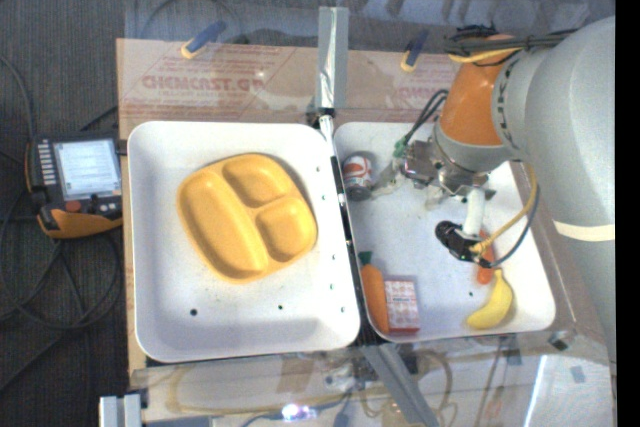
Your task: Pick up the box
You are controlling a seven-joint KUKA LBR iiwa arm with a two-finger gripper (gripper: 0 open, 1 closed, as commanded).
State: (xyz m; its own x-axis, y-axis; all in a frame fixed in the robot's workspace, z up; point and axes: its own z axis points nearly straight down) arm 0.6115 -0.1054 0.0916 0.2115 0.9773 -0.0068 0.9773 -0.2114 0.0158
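Single-arm bench, seen from above. The gripper [413,162] sits over the far half of the right bin [440,325], just beside a small metal can [357,172]. Its metal parts crowd together under the wrist, so whether it is wide or narrow cannot be told. Nothing is seen held in it.

The box [402,304] lies flat near the front wall of the same bin, well apart from the gripper. It is a small rectangular carton with a red and white printed face, probably light card with crisp edges. An orange carrot-shaped toy [372,289] lies along its left side, touching or nearly so. A yellow banana [492,303], smooth and curved, rests in the front right corner.

The step in hand appears to be the approach. It would go best if the gripper crossed to the box, turned to span its short sides and came down square, keeping off the carrot and the bin wall.

The left bin [150,315] holds a glossy yellow divided plate [248,215] with three rounded compartments.
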